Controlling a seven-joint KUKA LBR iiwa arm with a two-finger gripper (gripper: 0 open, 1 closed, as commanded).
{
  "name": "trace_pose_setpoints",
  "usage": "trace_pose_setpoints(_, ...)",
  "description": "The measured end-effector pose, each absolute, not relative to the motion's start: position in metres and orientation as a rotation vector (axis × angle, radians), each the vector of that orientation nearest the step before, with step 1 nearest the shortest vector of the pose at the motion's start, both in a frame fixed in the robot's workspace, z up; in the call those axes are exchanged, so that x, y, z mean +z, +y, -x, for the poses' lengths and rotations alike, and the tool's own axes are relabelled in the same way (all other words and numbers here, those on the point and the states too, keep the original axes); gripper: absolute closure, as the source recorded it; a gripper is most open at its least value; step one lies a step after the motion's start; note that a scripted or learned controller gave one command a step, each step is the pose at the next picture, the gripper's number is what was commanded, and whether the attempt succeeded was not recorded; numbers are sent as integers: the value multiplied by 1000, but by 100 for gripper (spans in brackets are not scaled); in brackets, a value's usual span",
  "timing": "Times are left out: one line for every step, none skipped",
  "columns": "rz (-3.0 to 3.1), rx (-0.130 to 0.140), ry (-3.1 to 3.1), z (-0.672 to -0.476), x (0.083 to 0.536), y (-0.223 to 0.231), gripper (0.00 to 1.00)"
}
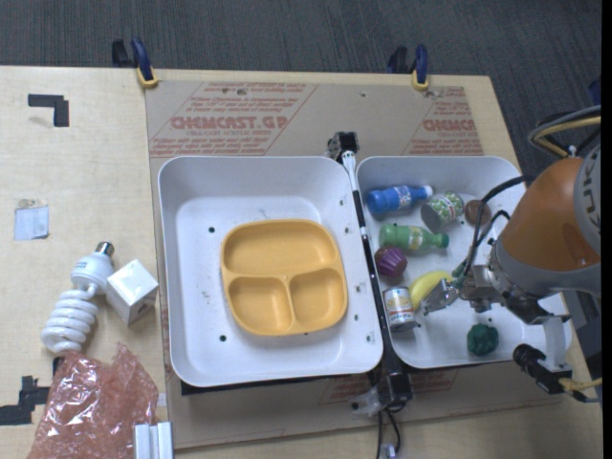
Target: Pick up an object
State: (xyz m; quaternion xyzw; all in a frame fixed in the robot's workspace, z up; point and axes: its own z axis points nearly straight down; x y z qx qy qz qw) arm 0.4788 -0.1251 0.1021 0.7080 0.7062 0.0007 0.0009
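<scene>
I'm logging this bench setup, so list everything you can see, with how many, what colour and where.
bins: 2, white, side by side on the bench
divided tray: 1, yellow, in the left bin
blue bottle: 1, right bin, top
green bottle: 1, right bin, below the blue one
tin: 1, grey-green, beside the blue bottle
purple object: 1, right bin
banana: 1, yellow, by the claw
can: 1, silver, right bin, lower left
green ball: 1, right bin, bottom
light bulb: 1, white, left of the bins
cube: 1, white, beside the bulb
claw: 1, over the right bin
</scene>
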Motion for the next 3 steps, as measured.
trace_pose_setpoints(-2223,5,2214,-480,112,-126,100)
trace_pose_setpoints(-2223,4,2214,-480,112,-126,0)
trace_pose_setpoints(-2218,-2,2202,-479,94,-101,0)
